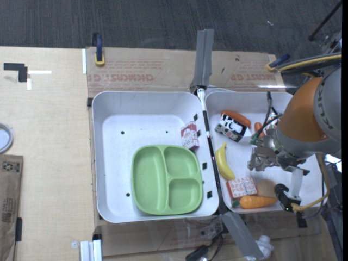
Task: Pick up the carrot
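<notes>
The carrot (259, 202) is orange with a small green stub at its left end. It lies flat along the front wall of the right bin (247, 98). My gripper (261, 161) hangs over the middle of that bin, a little behind the carrot and apart from it. The grey wrist and orange band of the arm hide the bin's right part. Nothing shows held in the gripper.
In the right bin lie a banana (223, 162), a red snack box (242, 187) touching the carrot's back side, a black-and-white pack (230, 129) and an orange item (236, 117). The left bin (109, 145) holds a green divided plate (167, 179) and a small red packet (190, 136).
</notes>
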Motion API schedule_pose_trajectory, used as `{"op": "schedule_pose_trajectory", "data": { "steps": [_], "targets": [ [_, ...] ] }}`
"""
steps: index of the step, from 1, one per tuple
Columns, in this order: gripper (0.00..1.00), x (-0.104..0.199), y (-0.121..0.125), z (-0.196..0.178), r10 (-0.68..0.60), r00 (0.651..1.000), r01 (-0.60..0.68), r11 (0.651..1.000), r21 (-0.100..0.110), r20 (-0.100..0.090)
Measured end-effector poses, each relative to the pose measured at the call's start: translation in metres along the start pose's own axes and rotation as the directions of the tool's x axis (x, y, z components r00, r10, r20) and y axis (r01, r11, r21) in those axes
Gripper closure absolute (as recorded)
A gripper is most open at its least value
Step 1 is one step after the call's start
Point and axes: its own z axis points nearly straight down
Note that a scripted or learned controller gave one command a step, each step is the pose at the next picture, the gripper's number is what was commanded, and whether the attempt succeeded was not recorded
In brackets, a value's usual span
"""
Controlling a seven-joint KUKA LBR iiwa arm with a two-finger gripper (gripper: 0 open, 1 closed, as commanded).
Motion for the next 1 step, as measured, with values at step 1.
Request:
{"op": "schedule_pose_trajectory", "data": {
  "steps": [1],
  "targets": [
    [1.00, -0.0111, 0.0486, -0.0707, -0.200, 0.980, 0.200, 0.980, -0.006, 0.001]
  ]
}}
